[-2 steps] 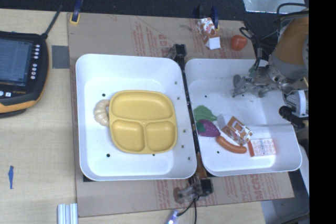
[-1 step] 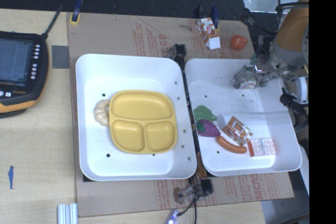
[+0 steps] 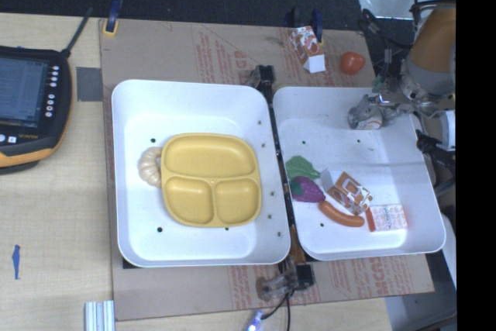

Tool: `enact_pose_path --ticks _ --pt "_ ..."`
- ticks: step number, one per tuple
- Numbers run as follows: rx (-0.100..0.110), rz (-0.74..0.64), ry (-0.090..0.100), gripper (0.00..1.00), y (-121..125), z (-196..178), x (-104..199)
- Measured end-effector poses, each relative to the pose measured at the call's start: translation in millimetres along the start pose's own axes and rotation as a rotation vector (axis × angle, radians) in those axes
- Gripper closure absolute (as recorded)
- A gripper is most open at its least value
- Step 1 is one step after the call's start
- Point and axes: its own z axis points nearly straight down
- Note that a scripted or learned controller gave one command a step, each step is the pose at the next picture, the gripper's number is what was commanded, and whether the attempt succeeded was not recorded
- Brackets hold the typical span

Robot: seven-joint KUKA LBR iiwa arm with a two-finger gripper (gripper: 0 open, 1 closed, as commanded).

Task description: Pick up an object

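The right bin (image 3: 403, 244) holds a green leafy piece (image 3: 301, 166), a purple eggplant-like toy (image 3: 308, 190), an orange-red sausage (image 3: 341, 214), a small brown-and-white carton (image 3: 350, 193) and a flat red-and-white packet (image 3: 386, 218). My gripper (image 3: 367, 117) hangs over the bin's far side, well above and behind those items, with nothing visible between its fingers. The left bin (image 3: 132, 236) carries a yellow divided tray (image 3: 211, 179) with a beige pastry-like toy (image 3: 148, 165) tucked at its left side.
Beyond the bins, on the brown board, lie a small carton (image 3: 308, 47) and a red tomato-like ball (image 3: 352, 62). A teach pendant (image 3: 31, 106) rests at the far left of the bench. Clamps sit between the bins at front and back.
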Motion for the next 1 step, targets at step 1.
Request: enact_pose_path --ticks 1 --pt "-0.002 0.003 0.001 1.00 -9.1 -77.6 62.7"
